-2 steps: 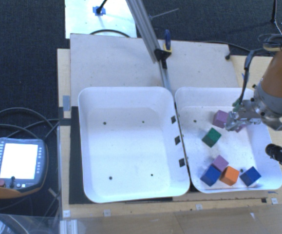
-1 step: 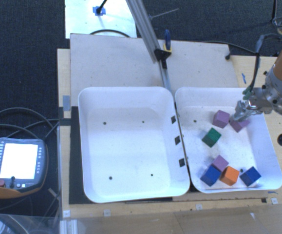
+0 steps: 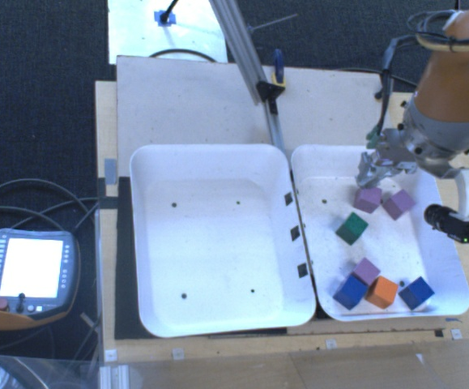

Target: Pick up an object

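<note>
Front cluster: you have a blue cube (image 3: pixel 351 292), an orange cube (image 3: pixel 382 292) and a second blue cube (image 3: pixel 415 292) along the near wall of the right white bin (image 3: pixel 449 254), with a small purple cube (image 3: pixel 366 270) touching behind them.
Middle: you see a green cube (image 3: pixel 351 228) standing apart.
Task's thing: your nearest candidate, a purple cube (image 3: pixel 368 198), sits at the far end of the right bin, just beside another purple cube (image 3: pixel 398 204).
Gripper (image 3: pixel 377 171): it hangs right over that cube.
Fingers: you cannot tell their state, spread or clenched.
Left white bin (image 3: pixel 149 217): beside the right one on the worktop (image 3: pixel 202 96).
</note>
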Available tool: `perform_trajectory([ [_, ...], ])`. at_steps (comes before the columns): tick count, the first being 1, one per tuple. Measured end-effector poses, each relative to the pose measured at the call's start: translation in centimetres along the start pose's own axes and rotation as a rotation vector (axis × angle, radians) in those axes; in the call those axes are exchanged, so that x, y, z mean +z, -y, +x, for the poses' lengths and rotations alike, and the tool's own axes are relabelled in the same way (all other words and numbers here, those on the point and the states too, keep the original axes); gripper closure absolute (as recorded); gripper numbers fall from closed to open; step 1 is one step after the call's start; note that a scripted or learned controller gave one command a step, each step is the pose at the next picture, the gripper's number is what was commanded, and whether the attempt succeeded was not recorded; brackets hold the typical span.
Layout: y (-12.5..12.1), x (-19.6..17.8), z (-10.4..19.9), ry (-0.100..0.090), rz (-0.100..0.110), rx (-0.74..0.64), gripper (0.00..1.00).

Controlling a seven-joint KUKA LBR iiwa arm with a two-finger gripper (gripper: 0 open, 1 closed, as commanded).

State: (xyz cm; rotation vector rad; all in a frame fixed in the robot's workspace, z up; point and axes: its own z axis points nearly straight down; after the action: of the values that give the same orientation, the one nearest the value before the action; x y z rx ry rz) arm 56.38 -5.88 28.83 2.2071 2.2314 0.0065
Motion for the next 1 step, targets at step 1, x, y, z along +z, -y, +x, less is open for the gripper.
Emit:
perform_trajectory([
  [1,-1.49,1.12,3.93,0.000,0.002,0.002,1.00],
])
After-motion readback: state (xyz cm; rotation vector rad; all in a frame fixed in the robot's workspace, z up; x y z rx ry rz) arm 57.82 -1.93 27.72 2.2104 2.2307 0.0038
